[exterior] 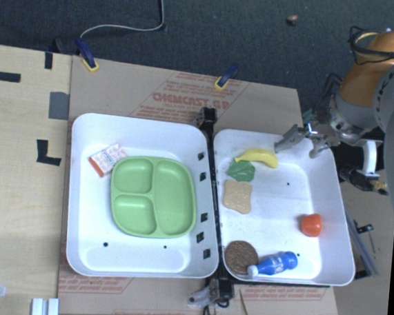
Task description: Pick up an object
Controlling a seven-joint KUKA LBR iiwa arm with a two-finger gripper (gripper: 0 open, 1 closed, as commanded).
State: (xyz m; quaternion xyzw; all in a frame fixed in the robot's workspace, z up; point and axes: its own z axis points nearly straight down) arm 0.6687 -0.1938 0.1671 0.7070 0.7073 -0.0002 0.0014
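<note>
2 white bins [84,177] on brown cardboard [182,96] over dark carpet [230,25]; pincer [304,141] open, empty.

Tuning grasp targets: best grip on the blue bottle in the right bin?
Take the blue bottle across its body, probably from straight above. It lies on its side near the front wall of the right bin, close beside the brown round cookie, so closing across its narrow width seems safest.
</note>
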